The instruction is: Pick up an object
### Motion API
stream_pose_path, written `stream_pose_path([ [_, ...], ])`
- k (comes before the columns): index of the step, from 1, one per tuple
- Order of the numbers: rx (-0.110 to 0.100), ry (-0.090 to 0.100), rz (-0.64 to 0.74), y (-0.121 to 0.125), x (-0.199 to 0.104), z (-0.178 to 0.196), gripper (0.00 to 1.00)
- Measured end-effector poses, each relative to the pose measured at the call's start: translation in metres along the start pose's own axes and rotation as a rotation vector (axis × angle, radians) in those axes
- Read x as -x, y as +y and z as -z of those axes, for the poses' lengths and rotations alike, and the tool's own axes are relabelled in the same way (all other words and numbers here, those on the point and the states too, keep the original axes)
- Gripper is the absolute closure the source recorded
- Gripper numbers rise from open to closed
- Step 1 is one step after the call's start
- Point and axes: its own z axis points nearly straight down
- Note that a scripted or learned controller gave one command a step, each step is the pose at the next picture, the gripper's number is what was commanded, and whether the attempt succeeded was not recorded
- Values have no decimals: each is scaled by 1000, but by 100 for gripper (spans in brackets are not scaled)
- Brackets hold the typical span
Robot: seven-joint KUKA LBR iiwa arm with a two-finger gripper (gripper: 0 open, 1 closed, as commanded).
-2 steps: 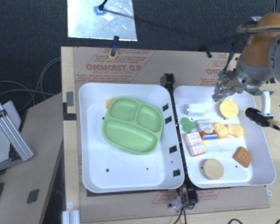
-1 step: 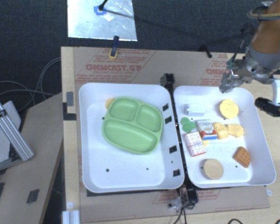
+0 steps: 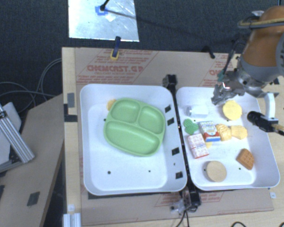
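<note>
Jaws of the gripper [image 3: 221,94] hang low over the far part of the right bin [image 3: 267,174], just beside the yellow disc [image 3: 232,110] — whether they stand open or closed cannot be told from this angle, and nothing is seen between them. Candidate objects lie in this bin: a small white piece [image 3: 198,111], a green item [image 3: 190,126], printed cartons [image 3: 197,145], a tan round [image 3: 216,170] and a waffle-like piece [image 3: 245,159]. The left bin [image 3: 92,174] holds a green divided tray [image 3: 134,126]. The step in hand appears to be the approach — next, presumably, centring over one object, descending and closing on it.
</note>
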Motion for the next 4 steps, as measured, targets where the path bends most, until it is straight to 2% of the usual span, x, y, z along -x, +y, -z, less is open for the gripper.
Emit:
stream_pose_path([
  [1,-1,0,1,-29,-50,-9,100],
  [2,1,-2,-8,-33,-26,-8,100],
  [3,2,-1,-2,-34,-44,0,100],
  [4,0,-2,-5,-30,-44,-14,100],
])
